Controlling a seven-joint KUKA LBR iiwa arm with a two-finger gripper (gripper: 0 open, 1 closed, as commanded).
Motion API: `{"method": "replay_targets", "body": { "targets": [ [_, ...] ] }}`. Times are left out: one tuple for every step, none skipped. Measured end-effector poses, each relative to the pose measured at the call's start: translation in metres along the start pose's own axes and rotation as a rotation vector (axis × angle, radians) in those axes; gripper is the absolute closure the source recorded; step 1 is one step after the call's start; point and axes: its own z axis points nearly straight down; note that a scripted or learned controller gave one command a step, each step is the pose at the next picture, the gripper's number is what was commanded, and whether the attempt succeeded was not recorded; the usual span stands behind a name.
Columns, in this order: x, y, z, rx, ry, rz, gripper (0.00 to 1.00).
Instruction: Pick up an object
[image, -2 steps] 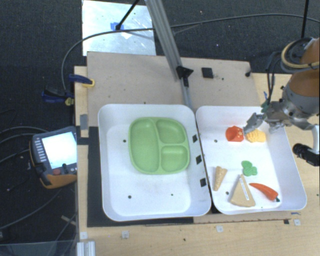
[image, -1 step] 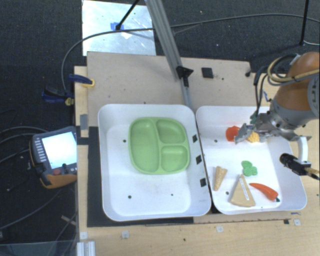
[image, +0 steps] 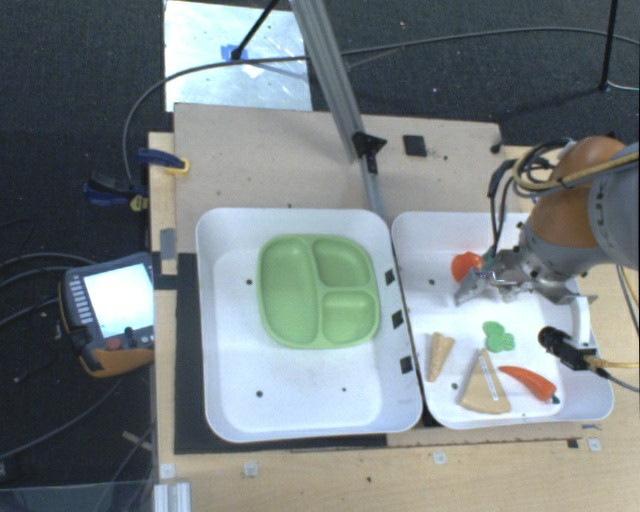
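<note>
Gripper (image: 478, 285) sits low in the right bin (image: 420, 300), near its upper left; I cannot tell its state from here. An orange-red round piece (image: 464, 265) lies right against it on the left; whether they touch, I can't say. Below I see a green leafy toy (image: 498, 336), a tan cone (image: 439, 356), a sandwich wedge (image: 485, 385) and a red chili pepper (image: 528, 381). Left bin (image: 225, 330) carries a green divided plate (image: 318, 290).
</note>
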Motion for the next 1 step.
{"method": "replay_targets", "body": {
  "targets": [
    [-0.0002, 0.0015, 0.0175, -0.002, -0.001, 0.001, 0.0]
  ]
}}
